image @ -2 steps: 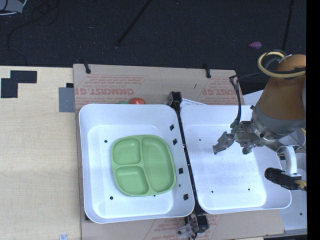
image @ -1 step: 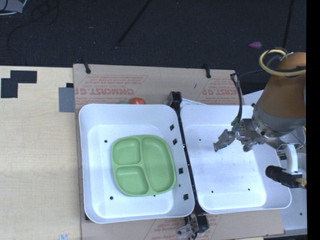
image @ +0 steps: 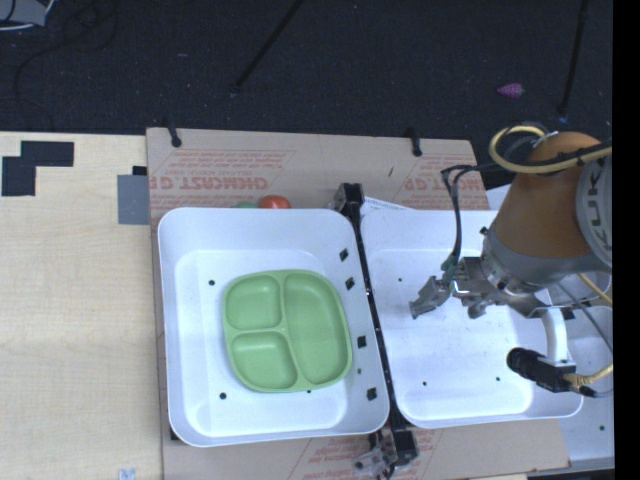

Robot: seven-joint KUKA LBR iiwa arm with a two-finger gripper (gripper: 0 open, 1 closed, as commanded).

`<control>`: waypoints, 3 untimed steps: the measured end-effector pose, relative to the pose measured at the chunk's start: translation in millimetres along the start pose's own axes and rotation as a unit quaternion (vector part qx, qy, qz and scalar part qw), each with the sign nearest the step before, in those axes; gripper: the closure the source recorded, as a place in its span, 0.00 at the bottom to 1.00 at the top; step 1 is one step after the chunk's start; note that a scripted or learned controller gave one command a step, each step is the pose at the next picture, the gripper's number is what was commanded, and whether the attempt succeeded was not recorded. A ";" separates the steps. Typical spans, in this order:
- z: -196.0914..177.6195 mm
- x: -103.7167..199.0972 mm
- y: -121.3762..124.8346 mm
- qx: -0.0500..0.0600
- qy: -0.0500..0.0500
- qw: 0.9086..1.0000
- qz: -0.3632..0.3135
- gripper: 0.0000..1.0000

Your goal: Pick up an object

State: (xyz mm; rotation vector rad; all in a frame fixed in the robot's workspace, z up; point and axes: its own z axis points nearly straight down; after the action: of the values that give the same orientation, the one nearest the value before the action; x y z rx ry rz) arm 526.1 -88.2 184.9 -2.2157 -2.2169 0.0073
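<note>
A green divided plate (image: 288,330) is seen lying flat in the middle of the left bin (image: 190,268), with three compartments facing up. The gripper (image: 432,300) is positioned over the right bin (image: 440,398), near that bin's left wall and toward its far half, carried by the grey arm (image: 545,218) reaching in from the right. How far the gripper is spread cannot be told, and nothing is seen held in it. A small red object (image: 273,203) is seen just beyond the far edge of the left bin, on the cardboard sheet (image: 300,173).
</note>
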 end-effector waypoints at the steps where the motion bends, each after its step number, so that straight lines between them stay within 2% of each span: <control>1: 45.2 -4.6 -1.1 0.000 0.000 1.000 0.000 0.00; 2: 98.5 -3.7 -1.6 -0.001 0.000 1.000 0.001 0.00; 3: 86.1 -5.4 -1.5 -0.001 0.000 1.000 0.004 1.00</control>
State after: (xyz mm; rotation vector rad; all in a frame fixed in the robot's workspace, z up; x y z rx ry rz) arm 523.9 -93.4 98.7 -2.2262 -2.2092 0.0048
